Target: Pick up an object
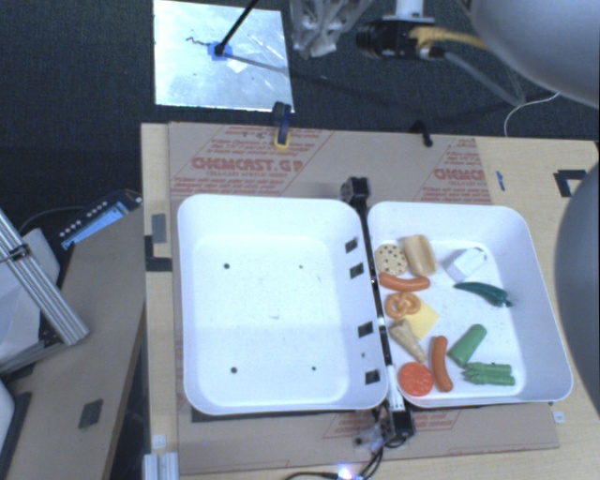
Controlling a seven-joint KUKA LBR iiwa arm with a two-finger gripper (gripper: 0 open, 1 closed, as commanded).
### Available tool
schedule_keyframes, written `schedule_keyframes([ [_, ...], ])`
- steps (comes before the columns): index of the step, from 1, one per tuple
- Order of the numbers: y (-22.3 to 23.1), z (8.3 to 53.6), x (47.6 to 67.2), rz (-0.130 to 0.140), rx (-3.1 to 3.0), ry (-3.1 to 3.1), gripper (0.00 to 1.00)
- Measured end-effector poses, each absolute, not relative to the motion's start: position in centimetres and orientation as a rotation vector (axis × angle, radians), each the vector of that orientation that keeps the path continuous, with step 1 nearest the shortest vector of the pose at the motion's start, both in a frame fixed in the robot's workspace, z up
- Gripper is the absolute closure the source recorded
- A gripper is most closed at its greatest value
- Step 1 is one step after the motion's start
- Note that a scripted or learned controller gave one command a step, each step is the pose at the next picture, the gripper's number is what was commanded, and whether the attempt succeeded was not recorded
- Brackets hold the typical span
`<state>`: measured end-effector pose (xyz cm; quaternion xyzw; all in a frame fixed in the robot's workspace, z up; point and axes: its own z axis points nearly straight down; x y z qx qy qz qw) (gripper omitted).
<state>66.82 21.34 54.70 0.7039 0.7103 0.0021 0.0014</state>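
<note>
We are looking down on two white bins lying side by side on a brown printed board [253,159], the left bin [187,309] touching the right bin [539,281] along a shared middle edge. All the things to pick are sitting in the right bin, crowded toward its left and lower parts. Near the top left corner we are seeing a round cookie [389,260] just beside a bread roll [419,253], with a red sausage [405,280] lying across below them. Under that a pretzel [403,305] is touching a yellow cheese slice [424,320], and a pale cone [406,339] is pointing up along the left wall. A red tomato slice [415,379] is resting in the lower left corner, beside a second sausage [441,363] that is standing lengthwise. To the right a green pickle [466,345] is lying tilted above a bunch of green beans [487,374], while a dark green pepper [483,292] and a white block [466,261] are sitting higher up. The gripper [323,26] is hanging at the top edge, well apart from both bins and above the dark floor, beside the blurred grey arm [534,42]. It is too blurred for us: we cannot tell whether it is wide or narrow, and we are seeing nothing held in it.
</note>
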Motion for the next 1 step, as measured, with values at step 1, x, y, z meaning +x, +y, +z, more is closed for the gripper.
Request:
schedule_keyframes([
  [1,21.36,55.8,66.82,0.008,2.203,2.234,1.0],
])
